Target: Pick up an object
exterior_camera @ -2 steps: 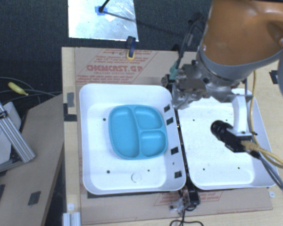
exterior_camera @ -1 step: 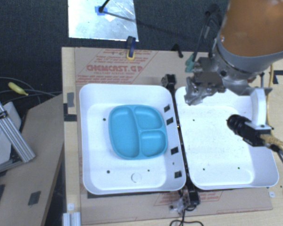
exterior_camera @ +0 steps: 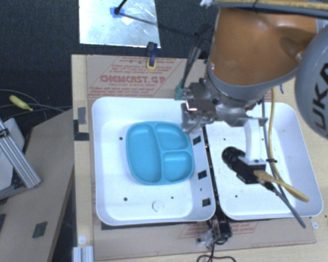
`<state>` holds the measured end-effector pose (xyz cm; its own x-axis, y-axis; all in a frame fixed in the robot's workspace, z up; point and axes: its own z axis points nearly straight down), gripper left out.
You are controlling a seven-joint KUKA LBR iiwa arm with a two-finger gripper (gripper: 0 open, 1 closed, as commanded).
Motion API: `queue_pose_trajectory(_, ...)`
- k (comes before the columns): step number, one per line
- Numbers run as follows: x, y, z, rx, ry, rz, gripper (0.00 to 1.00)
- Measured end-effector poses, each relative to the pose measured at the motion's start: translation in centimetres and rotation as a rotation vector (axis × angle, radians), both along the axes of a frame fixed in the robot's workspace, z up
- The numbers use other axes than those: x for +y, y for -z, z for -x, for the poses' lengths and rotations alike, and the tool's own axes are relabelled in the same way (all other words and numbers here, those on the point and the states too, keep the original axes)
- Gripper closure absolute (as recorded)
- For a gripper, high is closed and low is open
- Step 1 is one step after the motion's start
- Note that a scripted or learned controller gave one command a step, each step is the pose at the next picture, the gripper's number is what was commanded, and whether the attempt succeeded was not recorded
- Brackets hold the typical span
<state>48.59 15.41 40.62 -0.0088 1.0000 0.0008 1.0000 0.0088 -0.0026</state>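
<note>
Blue divided plastic plate (exterior_camera: 158,153) is seen lying unlifted in the left shallow white bin (exterior_camera: 110,192), the gripper (exterior_camera: 190,120) being placed beside its far-right rim, whether spread or closed not discernible.

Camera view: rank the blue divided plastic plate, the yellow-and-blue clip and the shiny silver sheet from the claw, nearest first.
1. Blue divided plastic plate, in the left bin, right beside the claw.
2. Yellow-and-blue clip, on the cardboard farther back.
3. Shiny silver sheet, farthest back, at the view's top.
</note>
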Motion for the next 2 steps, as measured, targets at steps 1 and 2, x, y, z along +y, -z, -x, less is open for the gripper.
queue_pose_trajectory(1, -0.4, -9.2, -0.1, -0.014, 0.004, -0.004, 1.00)
queue_pose_trajectory(2, -2.7, 0.1, 0.0, 0.004, 0.011, 0.003, 1.00)
